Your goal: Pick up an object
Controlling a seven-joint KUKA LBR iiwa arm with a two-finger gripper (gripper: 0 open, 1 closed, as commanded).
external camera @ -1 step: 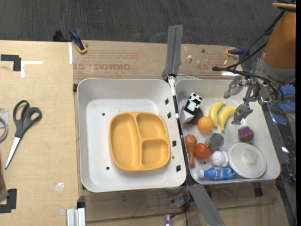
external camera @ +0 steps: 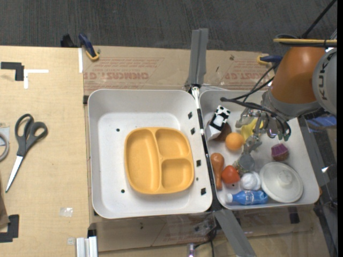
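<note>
The right bin [external camera: 308, 159] holds a jumble of small objects. Among them are a black-and-white cow toy [external camera: 218, 120], an orange ball [external camera: 234, 141], a yellow piece [external camera: 246, 126], a carrot [external camera: 217, 167], a red tomato [external camera: 230, 174], a purple piece [external camera: 280, 152], a white lid [external camera: 282, 182], a small white ball [external camera: 250, 182] and a blue bottle [external camera: 247, 198]. My gripper [external camera: 251, 148] hangs low over the middle of this bin, just right of the orange ball and above the tomato. Its tip is lost among the grey parts there.
The left bin [external camera: 102, 143] bears a yellow divided plate [external camera: 159, 160]. Scissors [external camera: 24, 138] lie on the bench at far left. A grey divider bar [external camera: 197, 58] runs between the bins at the back. Cables trail from the arm's wrist [external camera: 297, 74].
</note>
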